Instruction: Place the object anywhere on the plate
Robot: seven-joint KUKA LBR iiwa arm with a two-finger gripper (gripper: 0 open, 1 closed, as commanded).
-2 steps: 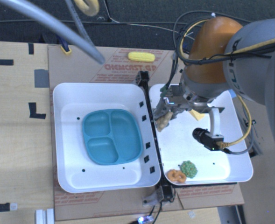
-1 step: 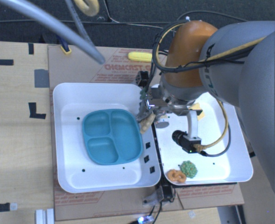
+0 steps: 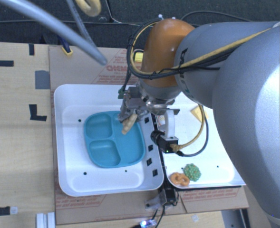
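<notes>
Big grey KUKA arm with orange band [image 3: 166,46] fills the right and upper middle of the view, reaching in from the right and bending down over the seam between the two bins. Black and yellow cables loop off its wrist.

Left shallow white plastic bin [image 3: 66,141]: holds a blue three-compartment plastic plate [image 3: 112,140], set slightly skewed, its right edge near the bin's right wall. White floor shows around the plate's left, front and back sides; least room on the right, by the dividing wall with its black squares.

Right shallow white plastic bin [image 3: 220,160]: largely covered by the arm. In its near-left corner lie a small green broccoli-like toy [image 3: 192,171] and, touching it on the left, a small orange pretzel-shaped toy [image 3: 179,178]. A yellowish scrap shows further back beside the cable.

Wooden bench [image 3: 16,141] with black tape marks stretches left; brown cardboard lies under the bins.

Pincer [image 3: 129,122] points downward at the plate's upper right corner, over the back compartment's edge. Narrow stance, closed round a small tan elongated object [image 3: 128,124], which hangs tilted between the fingers, its lower end just above or touching the plate's rim; cannot tell which.
</notes>
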